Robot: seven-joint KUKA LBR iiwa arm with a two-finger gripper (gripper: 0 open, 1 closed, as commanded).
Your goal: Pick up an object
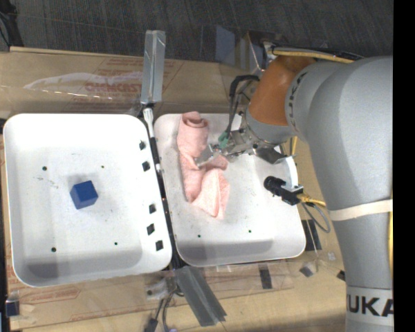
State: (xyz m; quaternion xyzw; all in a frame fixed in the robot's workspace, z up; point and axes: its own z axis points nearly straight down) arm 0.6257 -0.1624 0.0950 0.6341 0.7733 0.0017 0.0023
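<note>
Camera view — one pink cloth (202, 171), one blue cube (84, 194), two bins (28, 137).

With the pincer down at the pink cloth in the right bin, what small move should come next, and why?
Probably close on the fabric, then lift slightly to test the grip. The pincer sits low against the pink cloth, at its upper-middle fold in the right bin. Whether cloth is already between its tips is too small to tell. The blue cube lies in the left bin, far off.
</note>
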